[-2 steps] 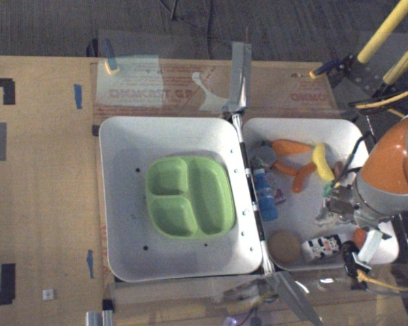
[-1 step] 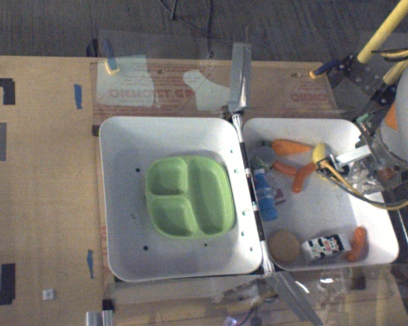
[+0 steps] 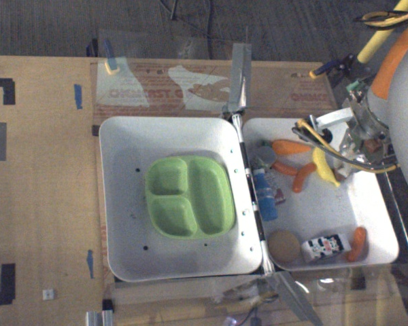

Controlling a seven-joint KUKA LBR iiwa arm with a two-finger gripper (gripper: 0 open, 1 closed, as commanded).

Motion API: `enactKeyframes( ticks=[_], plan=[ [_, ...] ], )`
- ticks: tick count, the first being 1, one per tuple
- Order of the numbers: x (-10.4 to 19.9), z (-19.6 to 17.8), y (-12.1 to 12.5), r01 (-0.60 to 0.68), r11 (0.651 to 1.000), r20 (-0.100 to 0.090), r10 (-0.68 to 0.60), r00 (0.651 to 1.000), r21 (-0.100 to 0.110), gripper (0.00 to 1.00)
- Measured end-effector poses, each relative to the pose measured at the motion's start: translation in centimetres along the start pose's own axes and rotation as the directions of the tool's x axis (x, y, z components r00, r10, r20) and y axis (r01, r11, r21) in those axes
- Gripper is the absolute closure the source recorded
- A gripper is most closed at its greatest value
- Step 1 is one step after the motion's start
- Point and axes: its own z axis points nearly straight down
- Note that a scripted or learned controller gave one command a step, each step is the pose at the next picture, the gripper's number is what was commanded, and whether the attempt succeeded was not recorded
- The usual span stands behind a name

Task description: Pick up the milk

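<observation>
The milk (image 3: 324, 247) is a small white carton with black patches, lying on its side near the front edge of the right bin (image 3: 374, 212). It rests between a round tan disc (image 3: 283, 245) and an orange sausage-shaped toy (image 3: 358, 243). My gripper (image 3: 359, 143) hangs over the bin's back right corner, wrapped in cables, well behind the milk and apart from it. Nothing of the carton is covered.
The right bin also holds an orange carrot (image 3: 290, 146), a yellow banana (image 3: 324, 167), a small orange sausage (image 3: 302, 176) and a blue bottle (image 3: 264, 195) by the left wall. A green divided plate (image 3: 189, 197) lies in the left bin (image 3: 122, 148).
</observation>
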Motion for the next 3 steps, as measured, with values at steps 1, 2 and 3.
enactKeyframes(
  ticks=[1,2,3],
  plan=[
    [0.0,0.0,0.0,0.0,1.0,0.0,0.0,1.0,0.0,0.0],
    [-6.1,11.6,-1.3,0.267,0.964,-0.001,-0.267,0.964,-0.001,0.0],
    [-2.6,14.5,0.2,0.094,0.996,-0.002,-0.094,0.996,-0.002,0.0]
  ],
)
